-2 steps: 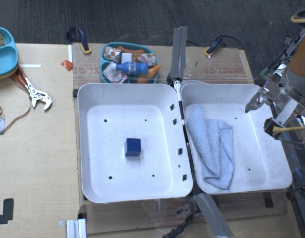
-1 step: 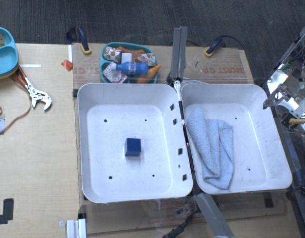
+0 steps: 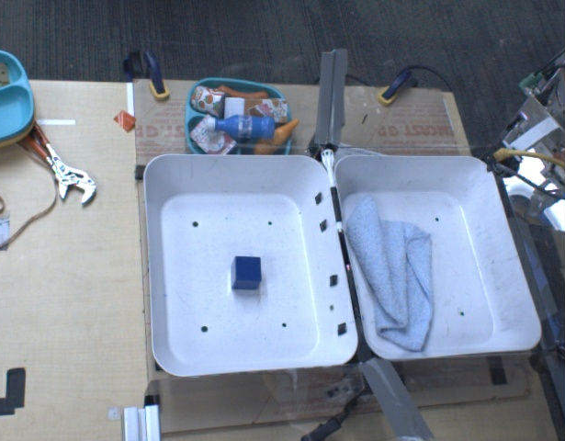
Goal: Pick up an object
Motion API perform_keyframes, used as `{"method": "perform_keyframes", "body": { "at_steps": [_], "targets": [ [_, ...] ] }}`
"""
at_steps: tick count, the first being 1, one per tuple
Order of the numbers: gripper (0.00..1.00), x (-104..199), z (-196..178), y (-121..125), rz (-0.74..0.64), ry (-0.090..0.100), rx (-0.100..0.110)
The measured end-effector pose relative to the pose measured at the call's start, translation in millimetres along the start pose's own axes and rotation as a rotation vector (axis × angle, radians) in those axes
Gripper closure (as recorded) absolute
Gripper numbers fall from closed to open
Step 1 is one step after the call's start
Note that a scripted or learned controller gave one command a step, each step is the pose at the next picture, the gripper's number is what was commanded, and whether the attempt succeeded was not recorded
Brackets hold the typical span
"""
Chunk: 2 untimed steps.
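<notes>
The blue block (image 3: 247, 273) sits flat near the centre of the left bin (image 3: 172, 356), well apart from every wall. The grey towel (image 3: 392, 278) lies crumpled along the left wall of the right bin (image 3: 502, 338). The block is the likelier target: a vertical descent with fingers straddling two parallel faces should suit it. The gripper's state cannot be told. A dish of oddments (image 3: 238, 118) stands beyond the bins.

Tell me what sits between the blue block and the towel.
In the camera view, bare white bin floor, then the two bins' adjoining walls, separate the blue block from the towel.
</notes>
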State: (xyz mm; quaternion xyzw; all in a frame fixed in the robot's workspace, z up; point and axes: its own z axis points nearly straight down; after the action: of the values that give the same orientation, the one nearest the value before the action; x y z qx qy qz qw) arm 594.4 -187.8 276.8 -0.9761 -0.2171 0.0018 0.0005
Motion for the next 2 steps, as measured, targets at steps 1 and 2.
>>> {"method": "perform_keyframes", "body": {
  "at_steps": [1,2],
  "targets": [
    [0.00,47.6,109.5,-74.5,0.123,-0.002,0.001],
    [0.00,54.3,147.4,-70.6,0.232,-0.001,0.000]
  ]
}}
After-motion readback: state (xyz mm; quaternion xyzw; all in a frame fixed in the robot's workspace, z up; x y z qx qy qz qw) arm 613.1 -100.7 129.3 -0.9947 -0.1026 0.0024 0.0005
